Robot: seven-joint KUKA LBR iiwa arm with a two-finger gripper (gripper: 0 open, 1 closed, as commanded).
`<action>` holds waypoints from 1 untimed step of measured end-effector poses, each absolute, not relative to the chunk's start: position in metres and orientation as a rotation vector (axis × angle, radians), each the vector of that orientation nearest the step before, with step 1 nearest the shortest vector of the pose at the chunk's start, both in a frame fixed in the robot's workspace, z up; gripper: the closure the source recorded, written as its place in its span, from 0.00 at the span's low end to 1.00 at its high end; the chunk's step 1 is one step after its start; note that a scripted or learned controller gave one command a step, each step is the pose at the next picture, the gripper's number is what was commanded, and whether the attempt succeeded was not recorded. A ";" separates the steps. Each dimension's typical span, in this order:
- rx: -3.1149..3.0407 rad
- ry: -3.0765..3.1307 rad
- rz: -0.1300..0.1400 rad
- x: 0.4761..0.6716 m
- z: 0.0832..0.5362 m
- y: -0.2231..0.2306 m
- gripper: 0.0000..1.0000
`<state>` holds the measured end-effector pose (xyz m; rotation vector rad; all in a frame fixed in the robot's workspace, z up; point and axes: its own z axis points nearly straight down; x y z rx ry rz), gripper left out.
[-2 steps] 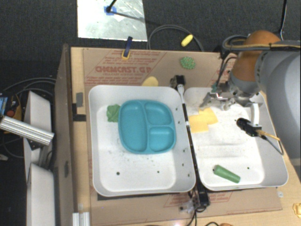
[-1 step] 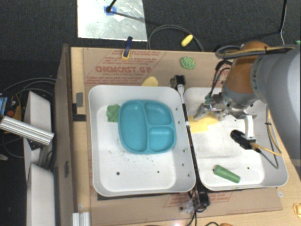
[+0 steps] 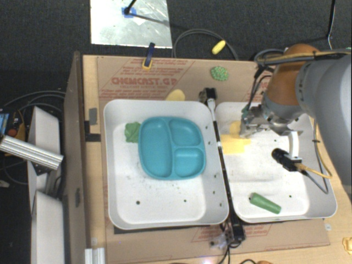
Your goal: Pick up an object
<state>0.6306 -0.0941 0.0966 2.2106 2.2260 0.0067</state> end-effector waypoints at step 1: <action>2.222 2.218 -0.001 0.589 0.126 -0.123 1.00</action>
